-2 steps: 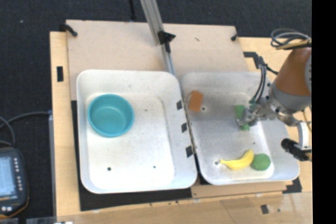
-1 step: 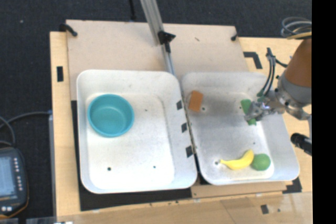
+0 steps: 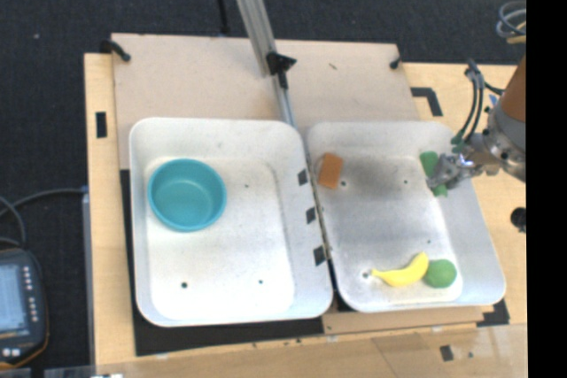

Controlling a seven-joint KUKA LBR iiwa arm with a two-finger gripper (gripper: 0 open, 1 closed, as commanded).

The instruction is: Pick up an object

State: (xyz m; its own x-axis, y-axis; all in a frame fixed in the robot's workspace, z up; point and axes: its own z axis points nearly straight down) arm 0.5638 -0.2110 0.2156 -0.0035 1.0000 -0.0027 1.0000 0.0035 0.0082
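Banana (image 3: 400,272) lies near the front wall of the right bin (image 3: 469,217), a green ball (image 3: 440,273) touching its right end. Its long axis runs left to right, curving up toward the ball. The gripper (image 3: 440,179) sits at the bin's right wall beside a small green object (image 3: 429,162); whether the jaws are wide or narrow, I cannot tell. A grasp here could likely foul on the wall, or nudge the ball and roll it away. An orange block (image 3: 330,171) rests by the left wall.

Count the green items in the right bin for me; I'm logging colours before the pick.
2. One green ball lies at the near right corner, beside the banana. Another green piece sits at the far right edge by the pincer, partly hidden by it.
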